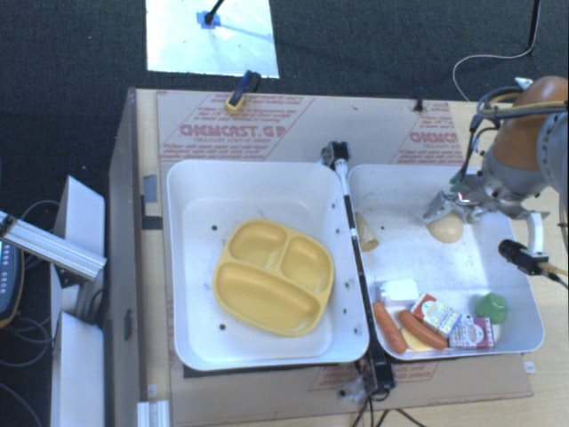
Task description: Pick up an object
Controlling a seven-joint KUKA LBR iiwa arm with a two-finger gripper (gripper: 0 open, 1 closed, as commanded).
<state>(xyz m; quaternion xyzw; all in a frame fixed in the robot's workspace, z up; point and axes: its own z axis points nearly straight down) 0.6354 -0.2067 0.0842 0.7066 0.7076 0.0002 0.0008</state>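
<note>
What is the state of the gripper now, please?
Gripper: above a pale round object in the right bin; open or closed cannot be told.

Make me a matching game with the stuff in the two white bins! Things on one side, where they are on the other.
Things:
1. yellow plate
2. green ball
3. potato
4. two sausages

Places:
A. right bin, front right corner
B. right bin, next to the gripper
C. middle of the left bin
D. right bin, along the front edge, near the divider

Pairs: 1-C, 2-A, 3-B, 4-D
</note>
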